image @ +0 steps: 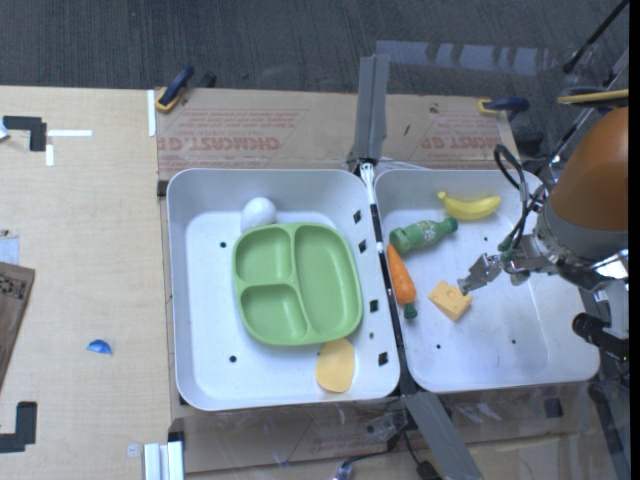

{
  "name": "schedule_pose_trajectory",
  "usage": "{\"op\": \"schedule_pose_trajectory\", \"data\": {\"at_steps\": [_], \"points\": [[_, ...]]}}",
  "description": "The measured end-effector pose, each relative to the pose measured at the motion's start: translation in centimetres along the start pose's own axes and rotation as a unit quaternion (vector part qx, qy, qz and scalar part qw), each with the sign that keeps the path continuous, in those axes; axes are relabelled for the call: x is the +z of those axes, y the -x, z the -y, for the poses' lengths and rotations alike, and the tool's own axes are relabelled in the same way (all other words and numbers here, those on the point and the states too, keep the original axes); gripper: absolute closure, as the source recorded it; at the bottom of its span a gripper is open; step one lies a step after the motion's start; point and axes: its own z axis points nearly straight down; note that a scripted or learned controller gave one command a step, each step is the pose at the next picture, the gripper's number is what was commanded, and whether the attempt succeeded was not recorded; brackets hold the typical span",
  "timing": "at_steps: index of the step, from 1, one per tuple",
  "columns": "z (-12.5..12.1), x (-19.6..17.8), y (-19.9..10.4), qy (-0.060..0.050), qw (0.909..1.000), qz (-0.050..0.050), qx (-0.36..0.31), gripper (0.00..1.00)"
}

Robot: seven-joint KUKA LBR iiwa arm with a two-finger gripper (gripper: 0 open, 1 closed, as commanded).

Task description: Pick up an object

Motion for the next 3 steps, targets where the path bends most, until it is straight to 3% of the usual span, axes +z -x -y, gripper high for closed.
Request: {"op": "schedule_pose_trajectory", "data": {"at_steps": [1, 2, 3], "points": [[-0.9, 6.8, -1.7, 0.0, 0.996, 0.0, -0.09, 0.0], [-0.9, 5.8, -1.6, 0.001, 0.9962, 0.0, -0.087, 1.0], [-8.4, -3.2, -6.7, -0.001, 1.0, 0.0, -0.008, 1.0]]}}
